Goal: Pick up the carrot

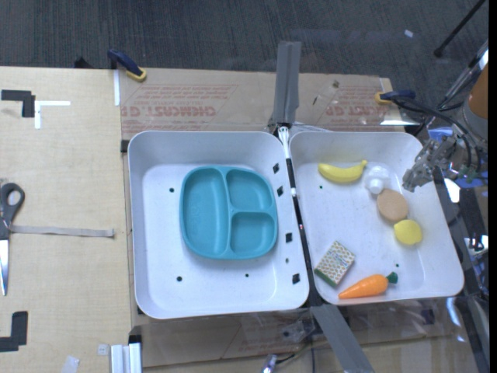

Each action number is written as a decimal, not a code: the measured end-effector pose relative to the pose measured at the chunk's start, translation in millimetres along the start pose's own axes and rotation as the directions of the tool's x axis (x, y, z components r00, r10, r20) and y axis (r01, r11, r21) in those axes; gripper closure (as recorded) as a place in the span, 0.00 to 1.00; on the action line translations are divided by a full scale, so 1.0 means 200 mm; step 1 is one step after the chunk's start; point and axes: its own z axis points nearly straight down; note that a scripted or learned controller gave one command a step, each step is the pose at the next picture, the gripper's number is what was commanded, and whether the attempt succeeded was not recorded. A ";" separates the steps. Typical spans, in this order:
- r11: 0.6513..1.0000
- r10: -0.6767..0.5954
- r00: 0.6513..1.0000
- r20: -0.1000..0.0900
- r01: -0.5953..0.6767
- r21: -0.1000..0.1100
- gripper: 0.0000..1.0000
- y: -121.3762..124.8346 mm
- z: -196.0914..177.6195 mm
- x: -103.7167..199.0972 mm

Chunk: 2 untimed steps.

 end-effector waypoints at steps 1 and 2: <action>0.999 0.049 0.999 -0.001 -0.049 0.001 1.00 -0.15 -0.08 0.21; 0.998 0.064 0.998 -0.001 -0.064 0.001 1.00 -0.28 -0.03 0.47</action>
